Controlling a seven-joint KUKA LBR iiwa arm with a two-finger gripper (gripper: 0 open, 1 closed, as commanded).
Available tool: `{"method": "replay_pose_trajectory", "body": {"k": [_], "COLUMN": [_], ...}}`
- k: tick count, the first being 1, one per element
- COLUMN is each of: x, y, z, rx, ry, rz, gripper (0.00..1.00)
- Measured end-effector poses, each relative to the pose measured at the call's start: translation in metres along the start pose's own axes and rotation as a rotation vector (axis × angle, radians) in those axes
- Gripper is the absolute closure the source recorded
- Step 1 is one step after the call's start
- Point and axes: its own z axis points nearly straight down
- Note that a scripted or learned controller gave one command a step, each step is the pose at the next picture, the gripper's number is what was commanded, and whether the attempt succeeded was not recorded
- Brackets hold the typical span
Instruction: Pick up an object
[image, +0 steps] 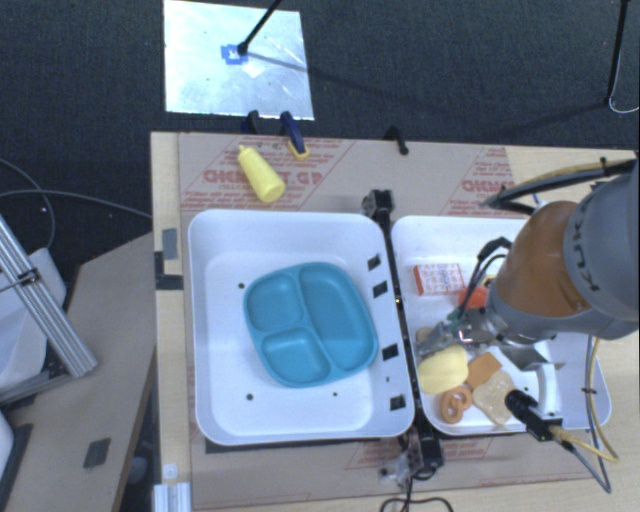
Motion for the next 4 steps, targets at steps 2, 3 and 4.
{"method": "replay_pose_trajectory", "body": {"k": [2,3,4], "x": [-0.013,-0.07,-0.045], "y": [-0.021,0.031,0.135], "z": [0.0,0.0,0.002], "rx": [0.001,0.0,-0.004], "ry": [0.003,-0.002,-0.002], "rz": [-0.003,-0.001,-0.012], "gripper": [0.0,0.0,0.0]}}
